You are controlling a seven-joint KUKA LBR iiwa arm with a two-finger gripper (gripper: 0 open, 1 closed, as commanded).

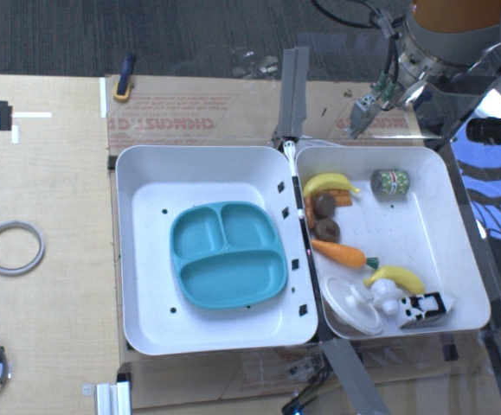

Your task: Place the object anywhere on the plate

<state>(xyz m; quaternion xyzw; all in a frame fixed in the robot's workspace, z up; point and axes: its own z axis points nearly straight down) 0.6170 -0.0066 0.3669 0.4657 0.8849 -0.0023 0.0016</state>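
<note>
A: Nearest us, at the front of the right bin (458, 232), we see a clear plastic cup (351, 305) on its side, a small banana (397, 277) and a black-and-white toy (423, 308) bunched together.

B: And the plate (229, 254)?

A: We find the blue plate, with 3 compartments, alone in the left bin (138, 232). Nothing lies on it yet.

B: Where do we place the gripper (367, 111)?

A: High at the back, beyond the right bin's far rim, over the cardboard. We cannot tell how it is set from this slant, and we see nothing in it.

B: So which object?

A: We judge none is chosen yet. All candidates lie below and toward us from the gripper: a green can (390, 182) nearest it, then a larger banana (330, 184), 2 brown fruits (324, 216) and a carrot (343, 253) whose long axis runs slantwise across the bin.

B: What stands in the way?

A: We think crowding near the divider (295, 223) is the risk: the larger banana touches 1 brown fruit. The can sits well apart, so it looks easiest. The carry then goes left over the divider.
</note>
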